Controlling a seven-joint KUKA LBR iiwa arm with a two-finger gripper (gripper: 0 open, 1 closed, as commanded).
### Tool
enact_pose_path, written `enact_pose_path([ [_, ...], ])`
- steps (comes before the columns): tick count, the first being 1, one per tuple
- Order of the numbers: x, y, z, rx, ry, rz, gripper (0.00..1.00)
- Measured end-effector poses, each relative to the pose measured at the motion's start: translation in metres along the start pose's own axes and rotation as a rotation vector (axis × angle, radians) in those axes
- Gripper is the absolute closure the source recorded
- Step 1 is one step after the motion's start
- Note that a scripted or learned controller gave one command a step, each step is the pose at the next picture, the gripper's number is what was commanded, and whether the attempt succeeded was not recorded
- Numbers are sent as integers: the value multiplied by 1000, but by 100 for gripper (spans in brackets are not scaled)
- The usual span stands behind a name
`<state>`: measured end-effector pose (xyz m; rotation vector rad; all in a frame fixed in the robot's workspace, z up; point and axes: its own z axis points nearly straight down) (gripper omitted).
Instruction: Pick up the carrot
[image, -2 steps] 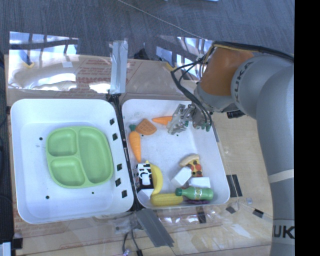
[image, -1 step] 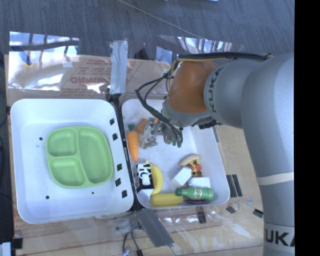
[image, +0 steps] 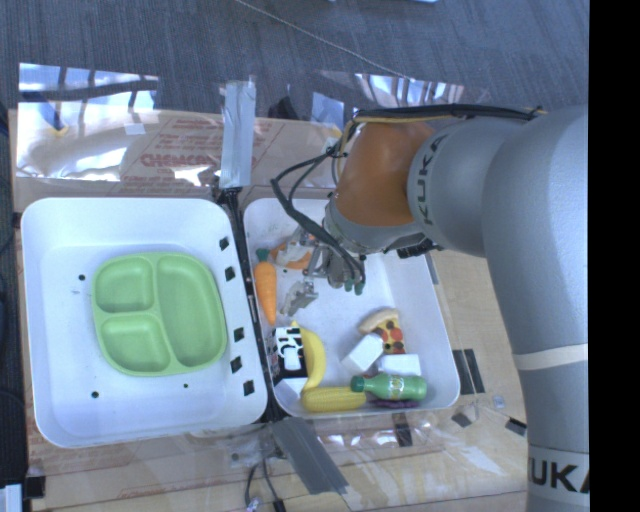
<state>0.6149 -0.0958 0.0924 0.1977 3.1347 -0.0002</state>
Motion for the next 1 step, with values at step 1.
enact_pose_path([
  [1,-7,4,0,0,-2,257,0],
])
